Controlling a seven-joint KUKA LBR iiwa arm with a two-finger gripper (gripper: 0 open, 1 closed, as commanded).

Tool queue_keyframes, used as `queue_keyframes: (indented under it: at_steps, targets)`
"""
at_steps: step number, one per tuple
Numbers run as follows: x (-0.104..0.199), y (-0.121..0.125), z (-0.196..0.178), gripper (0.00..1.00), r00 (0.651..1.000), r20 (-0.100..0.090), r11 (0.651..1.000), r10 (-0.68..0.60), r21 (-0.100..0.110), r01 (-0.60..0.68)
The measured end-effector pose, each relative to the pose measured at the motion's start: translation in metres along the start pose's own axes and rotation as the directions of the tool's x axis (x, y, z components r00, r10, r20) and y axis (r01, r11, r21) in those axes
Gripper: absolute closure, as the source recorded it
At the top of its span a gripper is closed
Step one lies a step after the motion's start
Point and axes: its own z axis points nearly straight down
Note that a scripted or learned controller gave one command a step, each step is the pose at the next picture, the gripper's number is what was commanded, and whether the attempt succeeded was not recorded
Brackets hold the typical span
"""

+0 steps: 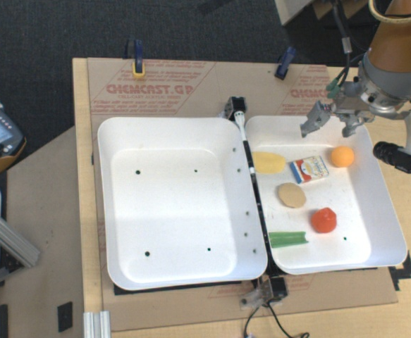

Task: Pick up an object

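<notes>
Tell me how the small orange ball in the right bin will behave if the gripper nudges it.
The orange ball looks round and smooth, so it will probably roll. It lies near the right bin wall, which may stop it. The gripper fingers could slip off its curve.

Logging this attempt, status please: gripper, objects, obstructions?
Gripper open, holding nothing, above right bin far edge. Orange ball nearest, carton beside it. Nothing blocking.

Arm (397,41) enters from upper right, orange band above grey wrist. End effector (332,124) points down-left, two fingers (314,122) spread apart, nothing between them, tips hanging high in view
</notes>
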Motion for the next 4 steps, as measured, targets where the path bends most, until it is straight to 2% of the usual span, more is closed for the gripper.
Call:
queue_keyframes:
  at_steps: [1, 2, 3, 4]
  targets:
    - [-0.017, -0.128, 0.100, 0.00, 1.000, -0.005, 1.000, 0.007, 0.019, -0.007]
    - [-0.034, -0.109, 0.172, 0.00, 1.000, -0.001, 1.000, 0.003, 0.003, -0.003]
    - [-0.033, -0.108, 0.157, 1.00, 1.000, 0.001, 1.000, 0.001, -0.004, -0.001]
    - [0.055, -0.087, 0.062, 1.00, 1.000, -0.001, 1.000, -0.010, -0.011, 0.010]
